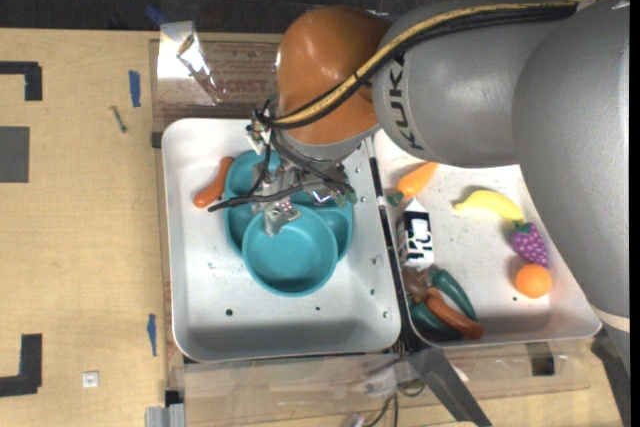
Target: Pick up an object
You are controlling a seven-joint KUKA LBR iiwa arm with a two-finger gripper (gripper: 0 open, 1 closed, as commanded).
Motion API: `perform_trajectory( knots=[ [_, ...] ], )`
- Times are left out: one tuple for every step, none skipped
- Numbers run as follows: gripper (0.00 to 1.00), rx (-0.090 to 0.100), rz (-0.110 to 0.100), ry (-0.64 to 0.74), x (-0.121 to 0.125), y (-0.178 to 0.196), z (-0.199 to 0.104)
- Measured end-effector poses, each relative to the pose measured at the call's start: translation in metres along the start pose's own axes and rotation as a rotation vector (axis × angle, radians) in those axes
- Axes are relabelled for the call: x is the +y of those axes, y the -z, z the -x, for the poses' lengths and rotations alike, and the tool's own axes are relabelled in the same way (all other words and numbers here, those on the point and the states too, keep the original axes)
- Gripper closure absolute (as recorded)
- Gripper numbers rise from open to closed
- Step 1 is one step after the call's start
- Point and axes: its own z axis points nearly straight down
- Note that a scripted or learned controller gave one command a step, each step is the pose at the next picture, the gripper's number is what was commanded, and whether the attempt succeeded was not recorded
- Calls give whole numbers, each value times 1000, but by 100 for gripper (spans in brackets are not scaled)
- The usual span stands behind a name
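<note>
While the gripper (285, 205) is hanging over the teal bowl (292, 250) at the bin's (190, 315) twelve o'clock, nothing is looking lifted, and its jaws' state I cannot tell.

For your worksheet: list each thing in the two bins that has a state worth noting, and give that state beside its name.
Teal bowl: upright, open side up, in the left bin.
Gripper: over the bowl's rim.
Orange hot dog toy: lying flat beside the bowl.
Banana: lying in the right bin.
Grapes: lying beside the orange.
Black-and-white package: lying flat by the divider.
</note>
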Motion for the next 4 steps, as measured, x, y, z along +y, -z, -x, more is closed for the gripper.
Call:
perform_trajectory(
  knots=[
    [100, -13, -1, 145, 44, 103, 18],
    [100, -15, 1, 143, 44, 111, 18],
    [100, 6, 2, 160, 65, 38, -31],
    [100, -11, -3, 220, 22, 128, 55]
  ],
)
